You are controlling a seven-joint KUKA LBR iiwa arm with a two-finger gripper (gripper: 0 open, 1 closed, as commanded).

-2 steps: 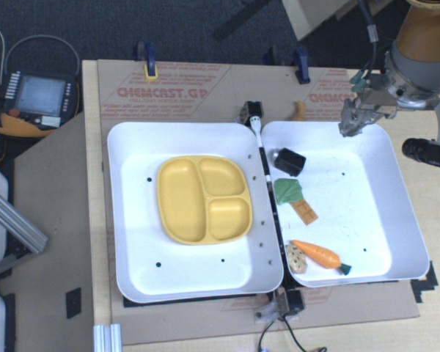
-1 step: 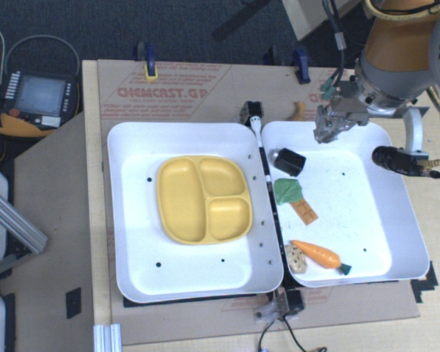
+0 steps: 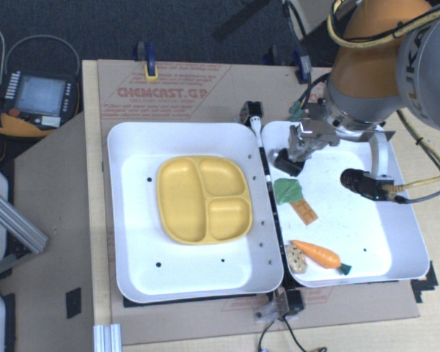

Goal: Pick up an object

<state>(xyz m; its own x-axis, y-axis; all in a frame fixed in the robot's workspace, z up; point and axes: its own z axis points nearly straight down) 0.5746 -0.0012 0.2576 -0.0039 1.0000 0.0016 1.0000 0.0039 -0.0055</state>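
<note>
A grey and orange robot arm point(image 3: 374, 50) is reaching over two white bins. The left bin point(image 3: 132, 218) is holding a yellow divided plate point(image 3: 204, 198). In the right bin point(image 3: 396, 248), the gripper point(image 3: 290, 160) is hovering just above a green piece point(image 3: 287, 191), its grip unclear; a brown wafer point(image 3: 305, 211), a carrot point(image 3: 317, 254) and a biscuit point(image 3: 296, 258) are lying nearer the front.

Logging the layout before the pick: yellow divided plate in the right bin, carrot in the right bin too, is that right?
Not quite. The camera view shows the yellow plate in the left bin. The carrot does lie in the right bin.
</note>
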